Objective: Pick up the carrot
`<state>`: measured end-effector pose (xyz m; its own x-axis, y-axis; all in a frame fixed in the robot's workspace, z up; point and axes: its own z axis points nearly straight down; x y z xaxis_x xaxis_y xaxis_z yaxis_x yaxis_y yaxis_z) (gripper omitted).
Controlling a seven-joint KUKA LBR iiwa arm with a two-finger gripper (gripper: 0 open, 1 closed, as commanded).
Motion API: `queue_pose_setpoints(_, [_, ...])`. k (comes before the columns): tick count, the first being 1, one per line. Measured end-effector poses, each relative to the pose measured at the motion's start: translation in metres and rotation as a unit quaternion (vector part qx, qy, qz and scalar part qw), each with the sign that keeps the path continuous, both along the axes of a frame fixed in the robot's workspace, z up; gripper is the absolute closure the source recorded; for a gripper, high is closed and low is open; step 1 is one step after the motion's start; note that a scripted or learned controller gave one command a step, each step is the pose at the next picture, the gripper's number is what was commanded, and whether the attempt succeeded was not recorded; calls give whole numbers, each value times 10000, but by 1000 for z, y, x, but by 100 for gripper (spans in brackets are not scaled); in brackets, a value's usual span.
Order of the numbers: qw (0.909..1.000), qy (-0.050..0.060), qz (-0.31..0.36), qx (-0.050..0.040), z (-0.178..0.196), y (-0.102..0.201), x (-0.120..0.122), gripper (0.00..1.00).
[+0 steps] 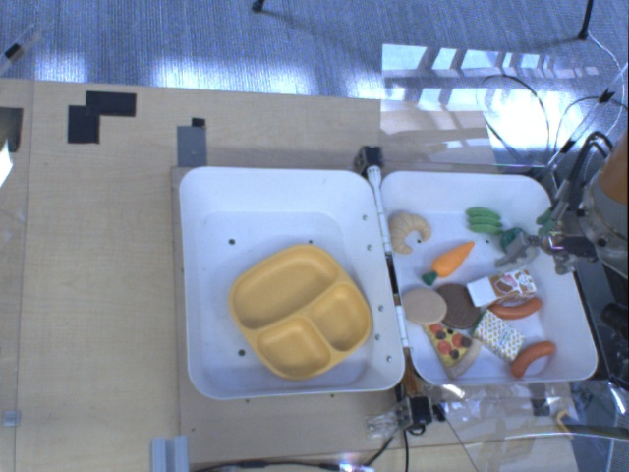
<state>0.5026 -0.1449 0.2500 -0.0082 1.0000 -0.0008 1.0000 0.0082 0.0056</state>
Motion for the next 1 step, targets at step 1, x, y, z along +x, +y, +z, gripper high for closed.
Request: queue_pose_setpoints(1, [9965,-19,838,-9,-146,33,26,0])
